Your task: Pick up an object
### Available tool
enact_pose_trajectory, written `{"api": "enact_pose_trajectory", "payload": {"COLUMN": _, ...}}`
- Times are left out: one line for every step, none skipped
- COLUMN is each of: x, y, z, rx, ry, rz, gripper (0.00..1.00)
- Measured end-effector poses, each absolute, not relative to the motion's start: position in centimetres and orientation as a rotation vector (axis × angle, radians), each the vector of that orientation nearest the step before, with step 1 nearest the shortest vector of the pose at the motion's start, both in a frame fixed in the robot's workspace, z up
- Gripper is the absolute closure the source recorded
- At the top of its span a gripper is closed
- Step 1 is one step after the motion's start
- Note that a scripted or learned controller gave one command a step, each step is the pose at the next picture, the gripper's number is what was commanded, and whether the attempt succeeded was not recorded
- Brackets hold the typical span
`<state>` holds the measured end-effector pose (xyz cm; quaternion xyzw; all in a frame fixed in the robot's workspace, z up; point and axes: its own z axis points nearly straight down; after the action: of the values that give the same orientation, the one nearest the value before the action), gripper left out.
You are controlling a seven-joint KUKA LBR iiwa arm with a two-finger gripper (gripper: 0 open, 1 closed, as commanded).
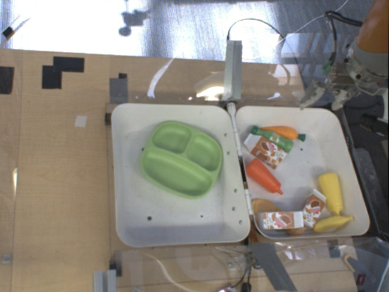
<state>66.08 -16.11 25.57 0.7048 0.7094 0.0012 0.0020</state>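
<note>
My gripper (323,97) hangs open above the back edge of the right bin (352,163), with nothing between its fingers. The arm comes in from the upper right with its orange band (374,32). Several toy foods lie in that bin: an orange carrot (282,131) at the back, a small carton (268,151) beside it, and a red bottle (264,176) lower down. A yellow bottle (331,191), a banana (333,223) and two more cartons (313,209) (281,219) sit along the front right. The carrot is the nearest thing, left of and below the gripper.
A green divided plate (182,158) lies in the left bin (130,218). A grey post (233,72) stands behind the wall where the bins meet. Cables (267,26) loop behind the right bin. A brown flat piece (265,206) lies by the front cartons.
</note>
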Motion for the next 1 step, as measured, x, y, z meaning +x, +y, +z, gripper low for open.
{"api": "enact_pose_trajectory", "payload": {"x": 64.13, "y": -11.00, "z": 10.26, "rx": 2.336, "ry": 2.100, "rz": 0.002, "gripper": 0.00}}
